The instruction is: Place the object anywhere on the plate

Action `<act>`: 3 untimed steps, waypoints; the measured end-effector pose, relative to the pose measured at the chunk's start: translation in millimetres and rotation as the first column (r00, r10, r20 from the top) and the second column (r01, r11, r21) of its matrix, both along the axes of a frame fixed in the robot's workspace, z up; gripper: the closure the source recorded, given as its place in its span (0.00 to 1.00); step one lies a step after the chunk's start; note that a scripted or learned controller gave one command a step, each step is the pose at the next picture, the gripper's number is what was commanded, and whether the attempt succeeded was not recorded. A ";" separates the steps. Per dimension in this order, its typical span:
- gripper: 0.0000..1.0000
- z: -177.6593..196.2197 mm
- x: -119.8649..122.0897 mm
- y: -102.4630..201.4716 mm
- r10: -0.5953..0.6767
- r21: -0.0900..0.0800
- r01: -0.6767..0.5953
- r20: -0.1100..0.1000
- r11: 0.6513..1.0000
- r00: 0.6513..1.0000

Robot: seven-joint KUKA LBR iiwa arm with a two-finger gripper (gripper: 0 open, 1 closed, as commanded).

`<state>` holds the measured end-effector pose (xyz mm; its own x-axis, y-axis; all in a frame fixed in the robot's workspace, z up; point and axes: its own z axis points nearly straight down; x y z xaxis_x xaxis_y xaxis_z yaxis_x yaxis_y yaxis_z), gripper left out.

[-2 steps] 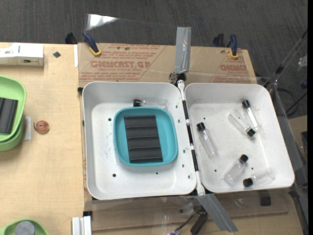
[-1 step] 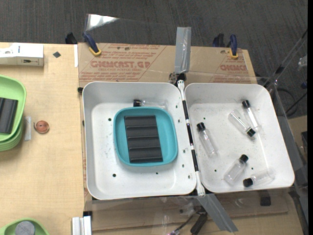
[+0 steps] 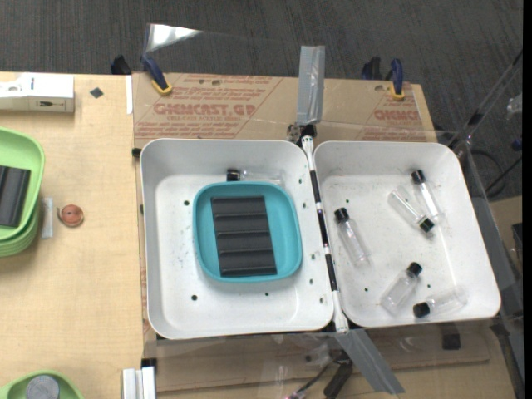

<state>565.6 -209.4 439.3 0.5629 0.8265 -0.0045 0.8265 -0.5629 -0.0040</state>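
A teal square plate lies in the middle of the left bin, with a black ribbed insert on it. Just behind the plate, a clear vial with a black cap lies on the bin floor against the back wall. Several more clear vials with black caps are scattered in the right bin: one near its left side, two crossing at the back right, and two at the front right.
A metal divider strip runs between the two bins. Cardboard lies behind the bins, held by clamps. A green tray and a small round brown object sit on the wooden bench to the left.
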 end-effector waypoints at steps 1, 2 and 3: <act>0.00 0.0 0.0 0.0 0.000 0.000 0.000 0.000 1.000 1.000; 0.00 0.0 0.0 0.0 0.000 0.000 0.000 0.000 1.000 1.000; 0.00 0.0 0.0 0.0 0.000 0.000 0.000 0.000 1.000 1.000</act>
